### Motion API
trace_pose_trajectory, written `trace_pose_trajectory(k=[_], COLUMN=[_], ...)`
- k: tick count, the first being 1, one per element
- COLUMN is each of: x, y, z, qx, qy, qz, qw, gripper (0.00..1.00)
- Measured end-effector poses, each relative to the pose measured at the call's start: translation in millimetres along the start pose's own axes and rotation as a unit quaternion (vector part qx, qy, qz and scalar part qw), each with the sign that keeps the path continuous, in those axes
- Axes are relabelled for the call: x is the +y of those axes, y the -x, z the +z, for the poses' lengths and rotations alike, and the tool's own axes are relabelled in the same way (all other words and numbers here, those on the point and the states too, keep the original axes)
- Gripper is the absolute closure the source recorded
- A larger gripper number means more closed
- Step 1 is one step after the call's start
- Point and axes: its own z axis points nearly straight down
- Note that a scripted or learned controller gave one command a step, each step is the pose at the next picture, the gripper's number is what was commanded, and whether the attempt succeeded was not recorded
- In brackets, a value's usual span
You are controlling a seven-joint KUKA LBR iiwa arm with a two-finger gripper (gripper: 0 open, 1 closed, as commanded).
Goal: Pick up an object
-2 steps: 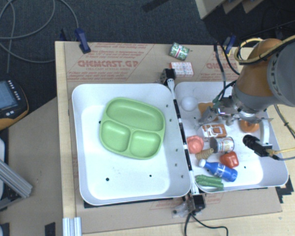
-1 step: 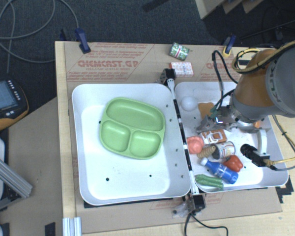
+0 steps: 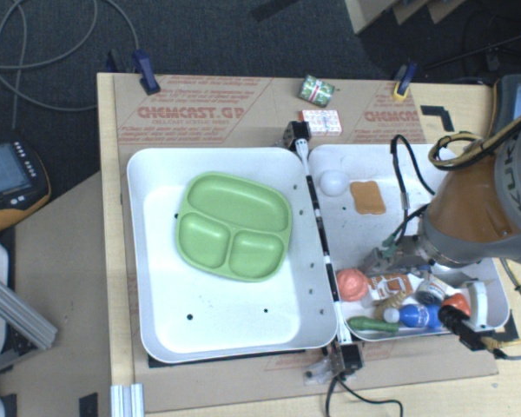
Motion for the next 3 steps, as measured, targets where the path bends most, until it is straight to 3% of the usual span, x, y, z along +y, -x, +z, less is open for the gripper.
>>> trace_pose_trajectory(k=[1,2,3], x=[-0.3,41.8,118.0], y=[-23.9,39.0,-19.2], z=[-0.5,-0.6,-0.7], qx=[0.000,-0.001,0.000], qy=[0.001,0.001,0.001], qz=[-0.001,0.000,-0.001], qw=[1.0000,1.0000,1.0000], gripper=[0.00,0.00,0.00])
